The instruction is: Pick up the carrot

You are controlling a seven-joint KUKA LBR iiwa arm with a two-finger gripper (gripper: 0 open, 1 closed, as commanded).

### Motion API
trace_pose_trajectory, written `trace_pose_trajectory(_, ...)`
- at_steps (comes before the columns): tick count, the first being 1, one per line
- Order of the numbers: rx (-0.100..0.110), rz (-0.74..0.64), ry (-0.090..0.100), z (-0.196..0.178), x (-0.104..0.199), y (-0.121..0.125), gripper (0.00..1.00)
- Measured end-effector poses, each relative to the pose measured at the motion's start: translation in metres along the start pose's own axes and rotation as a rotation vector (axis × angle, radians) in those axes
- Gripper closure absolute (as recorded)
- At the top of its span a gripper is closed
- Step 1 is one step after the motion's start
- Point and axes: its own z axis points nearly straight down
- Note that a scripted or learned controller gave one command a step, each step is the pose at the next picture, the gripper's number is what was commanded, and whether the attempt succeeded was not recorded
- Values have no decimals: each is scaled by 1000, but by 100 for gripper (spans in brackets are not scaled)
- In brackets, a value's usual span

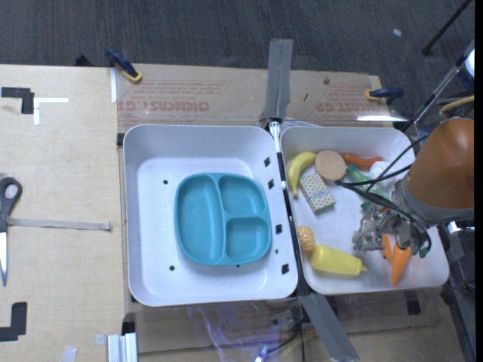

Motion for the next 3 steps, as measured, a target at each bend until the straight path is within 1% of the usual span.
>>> trace_pose_trajectory(1, 0, 0, 0, 0, 0, 0, 0)
trace_pose_trajectory(2, 1, -2, -7, -10, -3, 1, 100)
trace_pose_trajectory(3, 0, -2, -6, -10, -3, 1, 0)
